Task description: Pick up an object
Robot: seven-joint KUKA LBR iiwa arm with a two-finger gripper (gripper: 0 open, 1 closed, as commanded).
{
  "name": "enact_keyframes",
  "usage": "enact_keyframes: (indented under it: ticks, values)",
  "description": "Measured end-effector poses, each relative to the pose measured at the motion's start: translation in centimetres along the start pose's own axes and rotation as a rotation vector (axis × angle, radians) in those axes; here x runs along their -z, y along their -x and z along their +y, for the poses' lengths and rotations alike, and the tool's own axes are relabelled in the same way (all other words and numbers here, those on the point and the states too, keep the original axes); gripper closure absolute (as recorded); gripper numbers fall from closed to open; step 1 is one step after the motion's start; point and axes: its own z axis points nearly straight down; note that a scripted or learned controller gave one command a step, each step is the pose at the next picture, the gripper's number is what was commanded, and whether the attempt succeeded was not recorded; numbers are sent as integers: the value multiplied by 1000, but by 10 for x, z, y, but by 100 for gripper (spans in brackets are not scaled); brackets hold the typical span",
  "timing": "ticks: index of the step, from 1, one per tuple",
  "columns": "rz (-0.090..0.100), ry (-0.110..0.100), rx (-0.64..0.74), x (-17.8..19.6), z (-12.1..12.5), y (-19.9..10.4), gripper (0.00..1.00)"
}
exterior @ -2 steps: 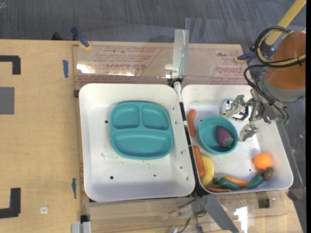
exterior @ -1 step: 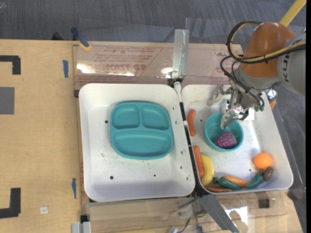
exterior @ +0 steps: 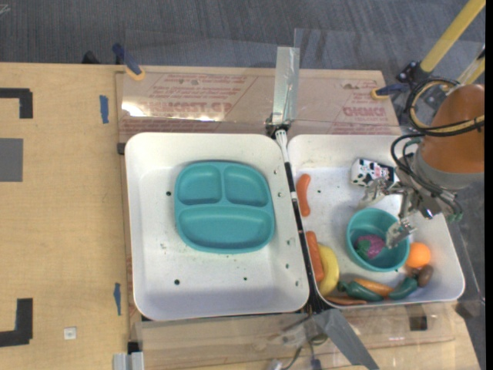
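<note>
a small pink and purple object (exterior: 372,246) lies inside the teal bowl (exterior: 355,228). the bowl stands in the white bin (exterior: 331,177) on the right of the view, between a yellow banana (exterior: 329,268) and an orange ball (exterior: 418,254). the arm (exterior: 461,129) reaches in from the right and points down. the gripper (exterior: 399,230) is over the right rim of the bowl, just beside the pink object. whether it is open or closed, i cannot tell.
</note>
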Motion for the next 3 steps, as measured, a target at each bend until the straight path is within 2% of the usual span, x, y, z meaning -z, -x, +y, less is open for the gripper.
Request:
enact_keyframes:
  ticks: [1,2,3]
  values:
    - [-65,-33,-223,14,28,-61,0]
    - [-6,1,-140,32,13,23,0]
    - [-30,-10,-105,7,76,-55,0]
